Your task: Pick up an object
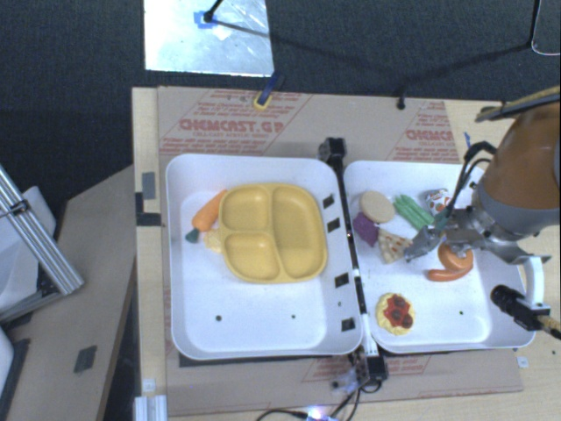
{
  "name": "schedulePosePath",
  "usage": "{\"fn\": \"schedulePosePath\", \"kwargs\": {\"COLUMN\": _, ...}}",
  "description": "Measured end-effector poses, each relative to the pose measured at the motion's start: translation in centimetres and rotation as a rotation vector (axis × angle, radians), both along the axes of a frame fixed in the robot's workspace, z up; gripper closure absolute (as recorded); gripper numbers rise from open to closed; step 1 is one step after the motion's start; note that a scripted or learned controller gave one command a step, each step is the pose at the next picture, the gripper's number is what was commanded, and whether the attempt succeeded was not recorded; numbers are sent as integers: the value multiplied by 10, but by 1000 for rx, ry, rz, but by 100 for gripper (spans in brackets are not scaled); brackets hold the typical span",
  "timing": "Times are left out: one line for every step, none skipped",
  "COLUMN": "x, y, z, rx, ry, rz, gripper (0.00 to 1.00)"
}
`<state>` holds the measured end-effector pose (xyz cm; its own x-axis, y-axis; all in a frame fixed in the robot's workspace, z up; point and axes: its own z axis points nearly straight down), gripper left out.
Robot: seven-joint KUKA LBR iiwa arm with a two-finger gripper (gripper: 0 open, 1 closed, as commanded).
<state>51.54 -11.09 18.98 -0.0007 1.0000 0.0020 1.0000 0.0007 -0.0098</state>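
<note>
Hovering at the frame's right, the fingers (427, 241) hang beside the pizza slice (394, 247) and sausage (450, 267); their state is unclear.

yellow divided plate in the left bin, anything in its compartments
Empty: all three compartments of the yellow plate show bare yellow; the carrot lies beside its rim.

Two shallow white plastic bins sit side by side: the left bin (188, 323) and the right bin (456, 327). One yellow three-compartment plate (267, 232) and one orange toy carrot (209, 210) lie in the left. One round yellow pizza toy (396, 312), one orange sausage (450, 268), one purple piece (365, 230), one tan disc (378, 205) and one green bean bundle (412, 210) lie in the right.
</note>
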Motion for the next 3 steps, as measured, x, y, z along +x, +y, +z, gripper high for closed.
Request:
{"fn": "schedulePosePath", "kwargs": {"x": 3, "y": 0, "z": 5, "rx": -1, "ry": -10, "rz": 2, "gripper": 0}}
{"fn": "schedulePosePath", "kwargs": {"x": -1, "y": -4, "z": -57, "rx": -1, "ry": -5, "rz": 0, "gripper": 0}}
{"fn": "schedulePosePath", "kwargs": {"x": 5, "y": -6, "z": -85, "rx": -8, "ry": -29, "rz": 1, "gripper": 0}}
